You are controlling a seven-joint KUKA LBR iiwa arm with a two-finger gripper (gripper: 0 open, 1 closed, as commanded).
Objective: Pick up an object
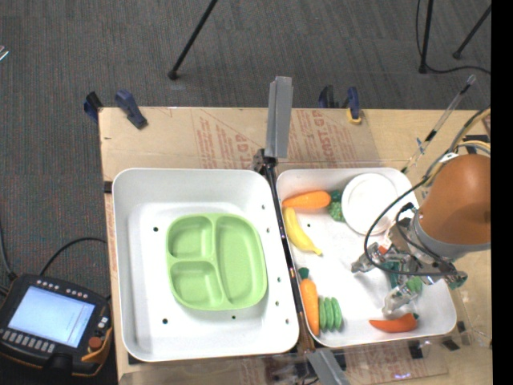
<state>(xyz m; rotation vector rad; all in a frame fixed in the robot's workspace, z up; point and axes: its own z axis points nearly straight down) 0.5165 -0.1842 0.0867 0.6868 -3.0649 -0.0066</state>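
Note:
In the right bin (429,184), my gripper (394,281) hangs low over the right half of the floor, under the orange wrist band (458,200). An orange-red pepper (394,323) lies just below it near the front wall. A small green piece (414,284) shows right at the gripper; I cannot tell whether it is an object or gripper hardware. Further left lie a carrot (309,299) with a green pea pod (330,312) beside it, a banana (300,233) and a second carrot (308,200).
A white plate (373,201) leans in the right bin's back corner, close to the arm. The left bin (136,215) holds a green divided tray (216,261). A grey post (278,123) stands behind the wall between the bins. Cables run along the arm.

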